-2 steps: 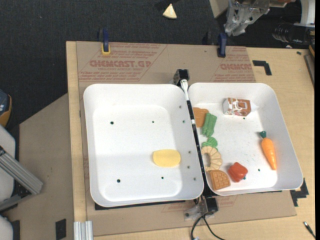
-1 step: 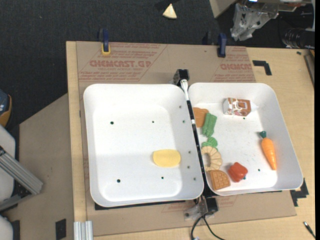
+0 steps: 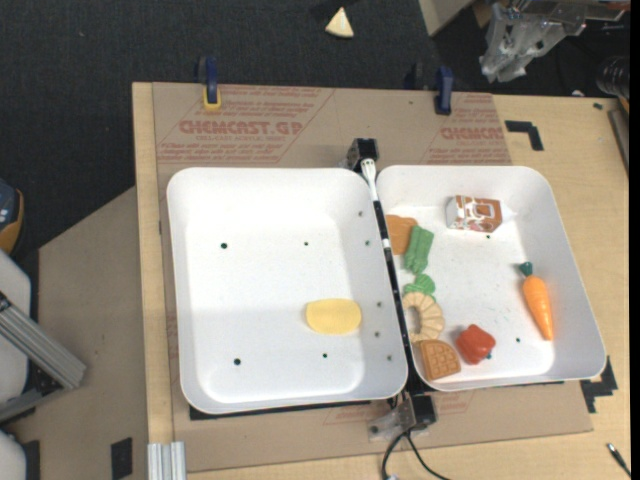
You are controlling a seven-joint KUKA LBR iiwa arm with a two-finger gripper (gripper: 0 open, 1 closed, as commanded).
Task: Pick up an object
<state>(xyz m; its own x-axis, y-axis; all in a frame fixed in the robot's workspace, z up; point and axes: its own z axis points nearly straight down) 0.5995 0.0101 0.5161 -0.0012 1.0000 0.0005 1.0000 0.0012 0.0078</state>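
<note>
The gripper (image 3: 505, 63) hangs at the top right, beyond the far edge of the right bin (image 3: 570, 268); the view is too blurred there to tell its state. In that bin, a carrot (image 3: 538, 306) lies near the right wall and a small carton (image 3: 472, 213) near the far wall. A red pepper (image 3: 476, 343), waffle (image 3: 437, 359), and green pieces (image 3: 418, 249) crowd the left wall. The left bin (image 3: 200, 268) holds a yellow piece (image 3: 333, 316) with open floor around it.

Left bin (image 3: 200, 268) open around yellow piece (image 3: 333, 316).
</note>
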